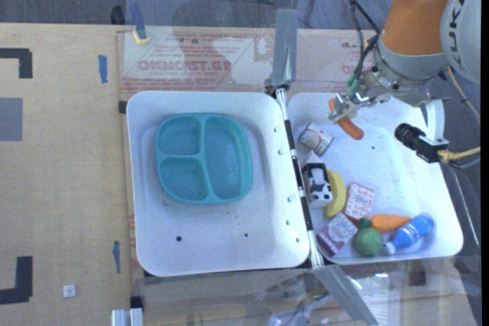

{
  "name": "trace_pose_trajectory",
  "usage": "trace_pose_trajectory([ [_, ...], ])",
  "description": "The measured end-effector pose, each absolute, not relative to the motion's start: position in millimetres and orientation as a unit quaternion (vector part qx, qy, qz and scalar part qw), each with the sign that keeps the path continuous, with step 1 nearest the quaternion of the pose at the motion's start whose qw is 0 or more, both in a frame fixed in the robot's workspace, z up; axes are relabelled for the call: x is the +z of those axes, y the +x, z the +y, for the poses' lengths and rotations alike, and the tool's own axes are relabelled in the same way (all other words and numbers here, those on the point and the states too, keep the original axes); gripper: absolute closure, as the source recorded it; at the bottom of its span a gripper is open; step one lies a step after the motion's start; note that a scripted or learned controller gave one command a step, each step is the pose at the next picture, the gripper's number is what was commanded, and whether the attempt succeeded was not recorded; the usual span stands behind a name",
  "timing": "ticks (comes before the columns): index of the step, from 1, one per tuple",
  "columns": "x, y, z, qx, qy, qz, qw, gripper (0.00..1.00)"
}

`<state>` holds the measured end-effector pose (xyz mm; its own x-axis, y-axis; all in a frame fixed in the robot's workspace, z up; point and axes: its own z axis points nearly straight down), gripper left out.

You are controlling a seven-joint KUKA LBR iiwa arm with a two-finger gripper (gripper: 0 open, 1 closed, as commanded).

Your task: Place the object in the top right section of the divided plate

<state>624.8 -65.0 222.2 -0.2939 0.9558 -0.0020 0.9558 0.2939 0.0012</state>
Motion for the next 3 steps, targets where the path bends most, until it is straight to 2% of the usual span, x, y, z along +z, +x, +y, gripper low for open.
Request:
trace_pose_trajectory([
  [1,217,617.1,-52,-0.0001,0.639,0.769,0.0,1.0],
  [2,293,655.8,-57,0.0006,0.694,0.72,0.002,1.0],
  [3,253,658.8,-46,-0.0009,0.738,0.675,-0.001,1.0],
])
